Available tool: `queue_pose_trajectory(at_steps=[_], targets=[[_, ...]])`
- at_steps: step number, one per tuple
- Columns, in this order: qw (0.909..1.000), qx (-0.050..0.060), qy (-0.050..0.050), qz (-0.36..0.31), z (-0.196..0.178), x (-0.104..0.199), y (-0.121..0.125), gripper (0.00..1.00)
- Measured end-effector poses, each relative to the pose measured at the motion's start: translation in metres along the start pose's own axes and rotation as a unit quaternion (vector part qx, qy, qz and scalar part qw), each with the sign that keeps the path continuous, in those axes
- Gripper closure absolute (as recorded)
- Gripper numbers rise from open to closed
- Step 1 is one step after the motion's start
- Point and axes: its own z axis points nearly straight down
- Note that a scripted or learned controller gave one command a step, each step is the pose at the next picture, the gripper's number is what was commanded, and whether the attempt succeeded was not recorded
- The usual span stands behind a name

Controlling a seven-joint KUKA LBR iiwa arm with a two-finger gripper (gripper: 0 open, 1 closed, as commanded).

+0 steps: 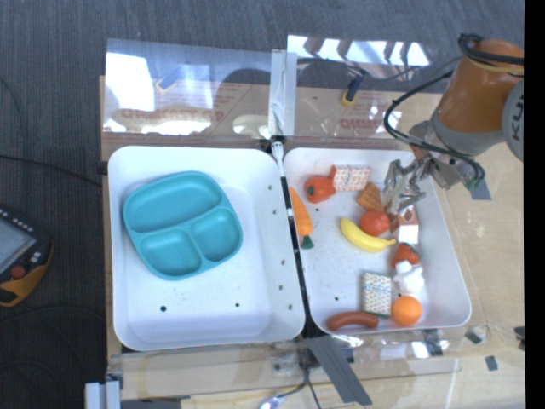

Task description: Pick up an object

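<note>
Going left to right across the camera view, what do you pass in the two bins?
Blue divided tray → carrot → red pepper → banana → orange.

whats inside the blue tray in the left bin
Nothing visible: all three compartments of the blue tray show bare. It lies in the left bin; the bin floor beneath the tray is covered.

Dark grey carpet floor (170, 7) around a pale wooden bench (498, 254).
</note>
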Motion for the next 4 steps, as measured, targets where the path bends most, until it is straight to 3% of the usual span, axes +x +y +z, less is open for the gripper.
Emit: queue_pose_trajectory(at_steps=[1, 2, 3, 4], targets=[[1.0, 0.002, -0.005, -0.008, 0.036, 0.058, 0.019, 1.0], [1.0, 0.003, -0.004, -0.008, 0.038, 0.059, 0.019, 0.0], [0.9995, 0.003, -0.001, -0.031, 0.038, 0.056, 0.017, 0.0], [0.9995, 0.006, -0.004, -0.03, 0.026, 0.053, 0.016, 1.0]])
